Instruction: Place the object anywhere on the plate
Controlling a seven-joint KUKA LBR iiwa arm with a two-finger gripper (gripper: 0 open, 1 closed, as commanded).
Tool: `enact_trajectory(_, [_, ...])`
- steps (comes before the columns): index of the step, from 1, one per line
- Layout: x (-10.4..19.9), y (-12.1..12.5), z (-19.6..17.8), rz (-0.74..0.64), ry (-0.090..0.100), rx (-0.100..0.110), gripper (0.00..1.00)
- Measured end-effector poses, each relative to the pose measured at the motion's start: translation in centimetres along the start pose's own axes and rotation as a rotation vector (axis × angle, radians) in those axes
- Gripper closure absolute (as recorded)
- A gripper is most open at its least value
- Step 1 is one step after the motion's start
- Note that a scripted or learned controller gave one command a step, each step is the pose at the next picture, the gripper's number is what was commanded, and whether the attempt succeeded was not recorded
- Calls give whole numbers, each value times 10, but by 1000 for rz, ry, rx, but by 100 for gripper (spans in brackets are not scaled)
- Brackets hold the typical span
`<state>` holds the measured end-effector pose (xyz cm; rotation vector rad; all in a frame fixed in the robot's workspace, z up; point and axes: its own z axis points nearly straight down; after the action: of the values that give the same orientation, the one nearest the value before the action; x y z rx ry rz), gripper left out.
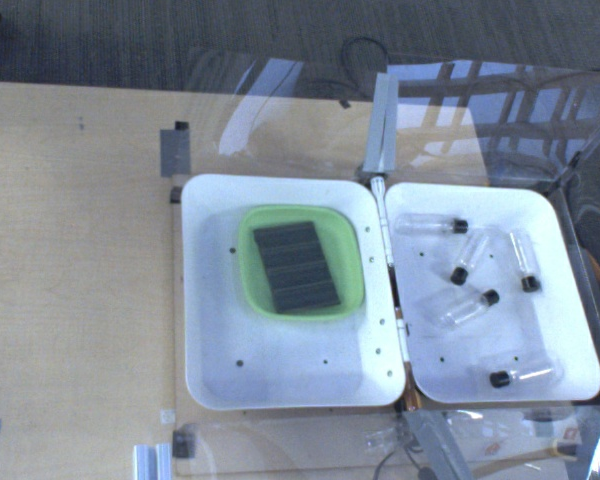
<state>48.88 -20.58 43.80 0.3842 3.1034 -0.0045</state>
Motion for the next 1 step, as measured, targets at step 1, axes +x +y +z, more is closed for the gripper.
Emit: enact_trajectory(1, [0, 0, 57, -189, 1, 0, 0])
